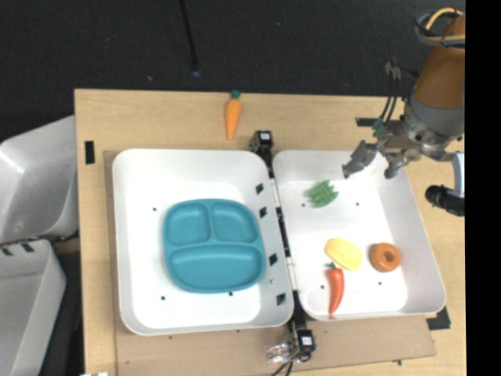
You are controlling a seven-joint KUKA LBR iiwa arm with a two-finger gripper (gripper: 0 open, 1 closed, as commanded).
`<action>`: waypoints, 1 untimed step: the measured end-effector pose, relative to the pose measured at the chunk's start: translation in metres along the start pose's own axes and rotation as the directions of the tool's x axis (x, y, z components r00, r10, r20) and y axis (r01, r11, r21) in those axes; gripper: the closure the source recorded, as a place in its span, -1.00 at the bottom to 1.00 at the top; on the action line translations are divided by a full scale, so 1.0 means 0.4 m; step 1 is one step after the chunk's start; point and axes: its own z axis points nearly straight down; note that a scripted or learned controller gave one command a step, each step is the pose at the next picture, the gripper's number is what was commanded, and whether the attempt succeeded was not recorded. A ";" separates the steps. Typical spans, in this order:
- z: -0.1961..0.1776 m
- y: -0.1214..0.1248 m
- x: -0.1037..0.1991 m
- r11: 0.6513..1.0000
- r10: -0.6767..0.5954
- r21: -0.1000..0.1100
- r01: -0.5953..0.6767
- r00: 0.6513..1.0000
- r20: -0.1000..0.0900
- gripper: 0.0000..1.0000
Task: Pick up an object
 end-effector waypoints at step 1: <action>-0.020 0.006 0.001 1.000 -0.002 -0.013 0.002 1.000 0.001 -1.00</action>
